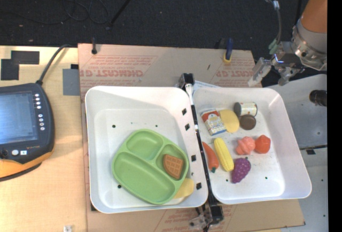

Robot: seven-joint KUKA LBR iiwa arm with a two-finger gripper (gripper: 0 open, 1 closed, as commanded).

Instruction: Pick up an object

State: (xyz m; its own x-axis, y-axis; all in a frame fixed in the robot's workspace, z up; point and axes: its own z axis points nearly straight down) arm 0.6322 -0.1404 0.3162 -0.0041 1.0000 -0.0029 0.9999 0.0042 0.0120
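My gripper (270, 74) hangs above the far right corner of the right bin (291, 183), open, with nothing between its fingers. In that bin lie a small carton (215, 122), a pale yellow piece (231, 120), a tin can (247, 109) on its side, a brown round piece (248, 122), a pink piece (245, 145), a red tomato (262, 144), a yellow corn cob (223, 153), an orange carrot (210, 156) and purple grapes (240, 169). The left bin (101, 118) holds a green divided plate (140, 169) with a brown waffle (173, 165) on it, and a yellow piece (185, 188) at the plate's edge.
A divider rail (195, 134) runs between the two bins. A control pendant with a screen (21, 124) lies on the bench at the far left. Cardboard (139, 68) lies under the bins, with a small blue and yellow clip (228, 51) at its far edge.
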